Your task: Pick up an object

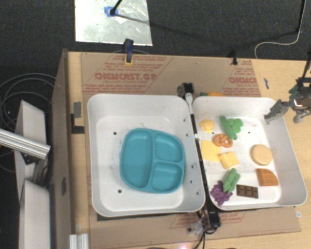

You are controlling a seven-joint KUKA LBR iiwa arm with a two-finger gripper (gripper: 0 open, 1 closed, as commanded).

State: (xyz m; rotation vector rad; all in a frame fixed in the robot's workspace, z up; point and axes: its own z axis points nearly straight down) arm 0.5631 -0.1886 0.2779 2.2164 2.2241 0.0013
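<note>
Over the right white plastic bin's (pixel 293 154) far rim, the grey two-finger gripper (pixel 286 110) hangs with jaws spread, holding nothing. Nearest lies the round tan toy bun (pixel 260 154); coming straight down over it, clear of the waffle-patterned orange square (pixel 267 177), seems wisest.

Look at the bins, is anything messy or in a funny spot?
Mostly tidy. The blue plate sits flat in the left bin. One oddity: an orange piece lies just outside the right bin's far rim, on the cardboard, apart from the other toy foods.
</note>
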